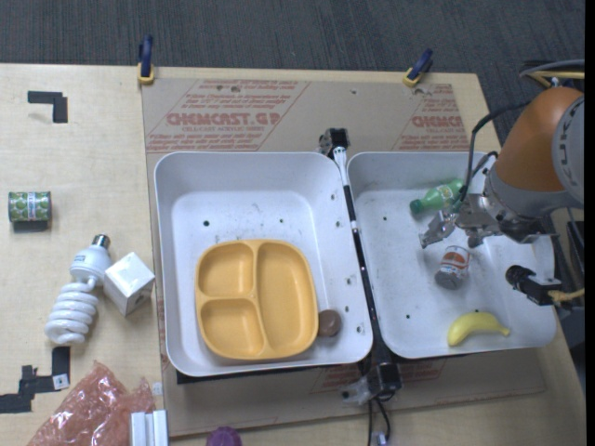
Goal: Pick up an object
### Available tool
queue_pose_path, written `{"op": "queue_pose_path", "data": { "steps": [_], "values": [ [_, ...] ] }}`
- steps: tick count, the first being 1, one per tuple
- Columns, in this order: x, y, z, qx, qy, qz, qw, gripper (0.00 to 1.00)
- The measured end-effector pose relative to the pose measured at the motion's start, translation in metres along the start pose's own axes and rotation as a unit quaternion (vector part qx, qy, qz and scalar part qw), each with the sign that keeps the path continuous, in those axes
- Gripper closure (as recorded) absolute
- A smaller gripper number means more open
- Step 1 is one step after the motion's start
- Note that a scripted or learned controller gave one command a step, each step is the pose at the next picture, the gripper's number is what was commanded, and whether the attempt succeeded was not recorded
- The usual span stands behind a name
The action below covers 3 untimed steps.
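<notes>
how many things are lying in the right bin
3: a green bottle near the far wall, a small can mid-bin just below the gripper, and a banana by the near wall. The arm may be hiding more.

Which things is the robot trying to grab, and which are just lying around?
For the job: gripper, small can, banana, green bottle, all in the right bin.

Lying about: yellow tray, light bulb, white cube, green can.
</notes>
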State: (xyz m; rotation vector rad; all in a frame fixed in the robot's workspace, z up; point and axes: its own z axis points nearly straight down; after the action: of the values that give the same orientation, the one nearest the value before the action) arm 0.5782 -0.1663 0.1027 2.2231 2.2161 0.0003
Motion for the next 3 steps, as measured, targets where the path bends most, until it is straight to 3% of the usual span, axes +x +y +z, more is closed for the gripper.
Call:
{"op": "queue_pose_path", "data": {
  "steps": [1, 2, 3],
  "values": [
    [0.059, -0.014, 0.01, 0.001, 0.001, -0.001, 1.0, 0.0],
    [0.058, -0.013, 0.0, 0.0, 0.0, 0.0, 1.0, 1.0],
    [-0.007, 0.029, 0.01, 0.001, 0.0, -0.002, 1.0, 1.0]
  ]
}}
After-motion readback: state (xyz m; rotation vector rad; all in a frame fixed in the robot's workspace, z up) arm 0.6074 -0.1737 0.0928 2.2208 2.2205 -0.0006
